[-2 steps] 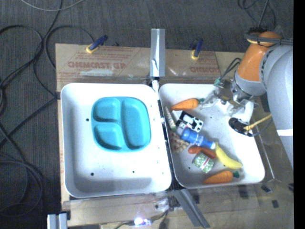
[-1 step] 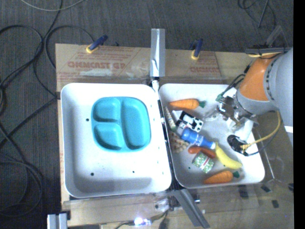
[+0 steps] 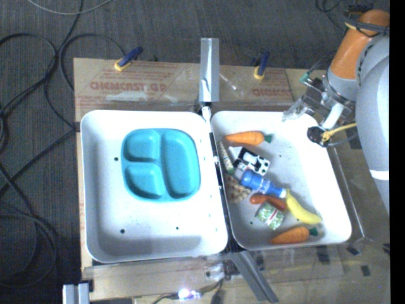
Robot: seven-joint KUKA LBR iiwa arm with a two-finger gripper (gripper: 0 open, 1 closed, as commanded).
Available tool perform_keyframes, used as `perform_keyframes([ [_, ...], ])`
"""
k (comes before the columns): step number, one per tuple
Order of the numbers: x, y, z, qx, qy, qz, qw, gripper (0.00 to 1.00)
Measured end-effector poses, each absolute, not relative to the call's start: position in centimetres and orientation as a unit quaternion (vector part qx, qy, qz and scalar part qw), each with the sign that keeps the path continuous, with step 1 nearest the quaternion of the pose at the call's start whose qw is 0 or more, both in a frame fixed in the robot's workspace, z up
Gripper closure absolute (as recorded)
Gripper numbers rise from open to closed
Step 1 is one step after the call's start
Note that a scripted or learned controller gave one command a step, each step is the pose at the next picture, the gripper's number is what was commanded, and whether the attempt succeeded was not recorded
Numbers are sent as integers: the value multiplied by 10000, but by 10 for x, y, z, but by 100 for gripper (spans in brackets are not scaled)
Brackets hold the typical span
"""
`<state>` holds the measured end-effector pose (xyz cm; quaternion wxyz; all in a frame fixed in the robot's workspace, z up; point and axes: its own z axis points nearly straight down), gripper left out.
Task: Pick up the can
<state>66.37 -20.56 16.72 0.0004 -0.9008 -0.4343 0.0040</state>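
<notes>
The can (image 3: 269, 216) was small, with a green and white label and some red on it. It lay on its side, tilted, in the lower part of the right bin (image 3: 338, 198). It was just below the red pepper (image 3: 267, 201), just left of the banana (image 3: 301, 211), and just above the lower carrot (image 3: 290, 235).

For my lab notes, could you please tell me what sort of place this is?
Probably a robot test bench in a lab: two white bins clamped to a board, toy food like a carrot and banana, and loose cables on carpet.
</notes>
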Motion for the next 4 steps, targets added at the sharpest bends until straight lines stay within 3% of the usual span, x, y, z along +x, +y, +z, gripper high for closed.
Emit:
perform_keyframes([
  [1, 607, -198, 91, -9016, -4326, 3, 40, 0],
  [2, 662, -200, 87, -9074, -4199, 100, 131, 0],
  [3, 628, -201, 89, -9270, -3751, -56, 36, 0],
  [4, 626, -203, 94, -9268, -3755, -13, 32, 100],
])
